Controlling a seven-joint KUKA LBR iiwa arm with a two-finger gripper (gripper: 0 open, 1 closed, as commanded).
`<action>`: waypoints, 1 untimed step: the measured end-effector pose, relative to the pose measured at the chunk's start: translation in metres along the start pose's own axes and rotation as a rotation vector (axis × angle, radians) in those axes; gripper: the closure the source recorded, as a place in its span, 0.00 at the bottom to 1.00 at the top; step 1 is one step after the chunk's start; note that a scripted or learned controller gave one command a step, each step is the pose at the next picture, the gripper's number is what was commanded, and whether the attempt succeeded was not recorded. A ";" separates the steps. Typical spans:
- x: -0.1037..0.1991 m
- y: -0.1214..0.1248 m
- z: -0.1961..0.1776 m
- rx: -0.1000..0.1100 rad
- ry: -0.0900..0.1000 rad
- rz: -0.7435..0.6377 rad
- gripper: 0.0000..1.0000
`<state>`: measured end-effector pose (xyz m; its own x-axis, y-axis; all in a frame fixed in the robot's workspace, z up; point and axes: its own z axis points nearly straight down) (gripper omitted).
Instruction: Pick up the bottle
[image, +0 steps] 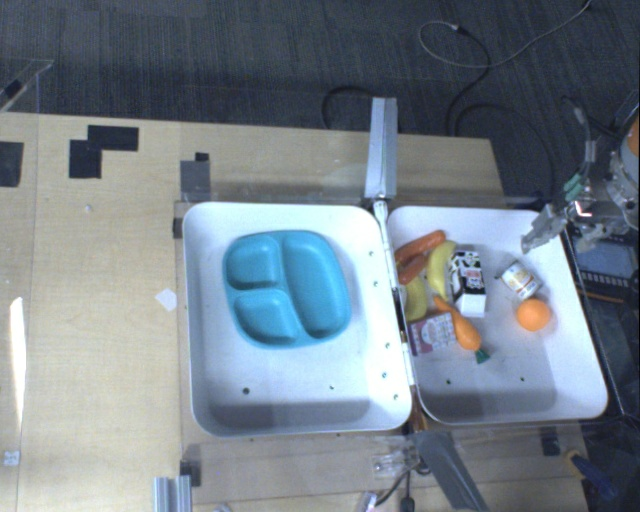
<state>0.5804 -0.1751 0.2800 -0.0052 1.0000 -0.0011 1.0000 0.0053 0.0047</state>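
Observation:
The right bin (500, 395) holds a cluster of small items. A yellow squeeze-bottle shape (416, 301) lies along the bin's left wall, partly tucked under a banana (440, 272), and it is too small to make out well. My gripper (537, 234) hangs over the bin's upper right corner, above and right of a small silver can (520, 280). It is far from the yellow item and touches nothing.
Also in the right bin are a red sausage (420, 248), a black and white carton (468, 281), a maroon pouch (432, 332), a carrot (466, 332) and an orange (534, 315). A blue divided plate (287, 286) lies in the left bin (210, 380).

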 end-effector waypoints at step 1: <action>-0.029 0.089 0.102 0.002 0.000 0.026 0.00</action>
<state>0.6698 -0.2039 0.1782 0.0203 0.9998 -0.0015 0.9998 -0.0203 0.0027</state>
